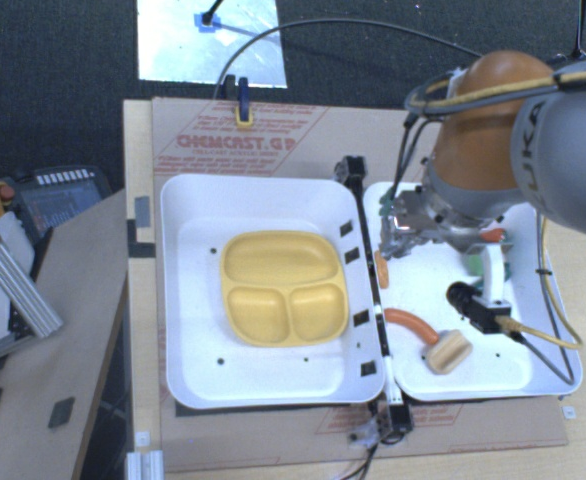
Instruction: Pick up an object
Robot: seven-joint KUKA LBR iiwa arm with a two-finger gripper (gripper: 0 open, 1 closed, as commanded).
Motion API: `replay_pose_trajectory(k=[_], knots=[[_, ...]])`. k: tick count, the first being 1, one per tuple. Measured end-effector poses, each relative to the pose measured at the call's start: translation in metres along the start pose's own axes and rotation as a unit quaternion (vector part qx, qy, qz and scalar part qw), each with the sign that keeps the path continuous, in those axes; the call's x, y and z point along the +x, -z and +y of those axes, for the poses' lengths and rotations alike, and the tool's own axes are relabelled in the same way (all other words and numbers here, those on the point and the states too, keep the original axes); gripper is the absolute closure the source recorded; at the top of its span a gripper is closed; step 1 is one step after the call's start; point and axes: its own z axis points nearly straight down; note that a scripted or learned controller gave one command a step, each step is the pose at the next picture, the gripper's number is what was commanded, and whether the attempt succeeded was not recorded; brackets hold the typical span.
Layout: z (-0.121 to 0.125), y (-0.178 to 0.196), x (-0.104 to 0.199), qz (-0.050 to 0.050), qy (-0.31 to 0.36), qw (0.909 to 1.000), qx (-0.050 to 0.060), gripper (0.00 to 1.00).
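Note:
My gripper hangs low over the back left part of the right bin, under the grey arm with its orange band. A small orange piece lies just in front of the gripper by the bin's left wall. A curved orange carrot-like thing lies near the front, and a tan wooden block touches its right end. A green and white thing and an orange bit sit to the gripper's right, partly hidden by the arm. I see nothing between the gripper's ends.
The left bin holds a yellow divided plate in its middle. A black clipped divider runs between the bins. Cardboard lies under both bins, and a silver sheet is behind.

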Motion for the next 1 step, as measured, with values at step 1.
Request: replay_pose_trajectory(k=[1], knots=[[-0.0072,-0.0070,0.0437,0.000,0.000,1.0000,0.000,1.00]])
